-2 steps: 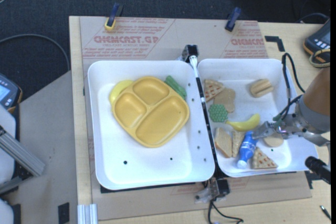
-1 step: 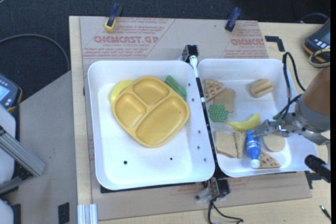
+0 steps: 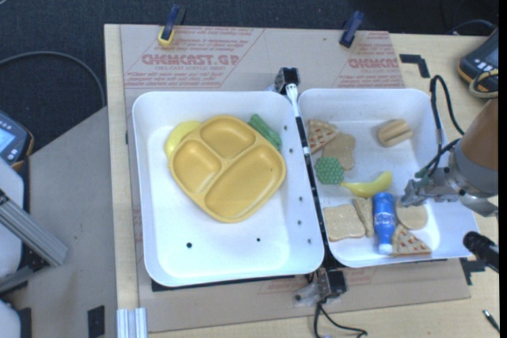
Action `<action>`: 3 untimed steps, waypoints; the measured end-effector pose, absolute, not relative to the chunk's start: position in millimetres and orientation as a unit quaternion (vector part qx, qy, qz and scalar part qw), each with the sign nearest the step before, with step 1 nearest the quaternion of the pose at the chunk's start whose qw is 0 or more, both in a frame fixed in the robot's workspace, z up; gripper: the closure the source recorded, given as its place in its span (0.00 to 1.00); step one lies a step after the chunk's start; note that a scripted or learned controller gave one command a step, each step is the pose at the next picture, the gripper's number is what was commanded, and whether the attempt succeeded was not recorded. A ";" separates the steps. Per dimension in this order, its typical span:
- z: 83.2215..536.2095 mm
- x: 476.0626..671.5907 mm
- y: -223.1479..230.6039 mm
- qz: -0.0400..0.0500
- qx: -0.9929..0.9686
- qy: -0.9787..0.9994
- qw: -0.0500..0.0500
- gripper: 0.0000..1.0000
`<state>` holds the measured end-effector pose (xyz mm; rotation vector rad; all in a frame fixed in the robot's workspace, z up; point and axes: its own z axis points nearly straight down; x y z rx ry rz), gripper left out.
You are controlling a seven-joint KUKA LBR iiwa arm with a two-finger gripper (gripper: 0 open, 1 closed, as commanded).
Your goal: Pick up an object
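Cardboard-topped worktop (image 3: 238,51): end effector (image 3: 418,192) low over the round cracker (image 3: 412,216) just beneath, grip state unreadable, nothing lifted yet.

The arm (image 3: 485,146) shows as a blurred, rounded bulk at the right edge, brownish-orange above and grey lower down. Below it sits a grey wrist block with a pale, slanted face. The gripper (image 3: 417,192) is dark grey metal, small and angular, with thin parts too blurred to tell apart. A thin black cable (image 3: 438,111) loops up from near the gripper and curves along the arm. A black piece juts out lower at the edge.
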<state>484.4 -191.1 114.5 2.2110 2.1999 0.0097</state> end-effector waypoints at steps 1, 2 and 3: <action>172.7 477.7 -196.2 0.001 0.707 0.707 0.004 1.00; 226.4 479.4 -196.8 0.001 0.707 0.707 0.004 1.00; 234.7 517.0 -151.4 0.001 0.705 0.709 0.003 1.00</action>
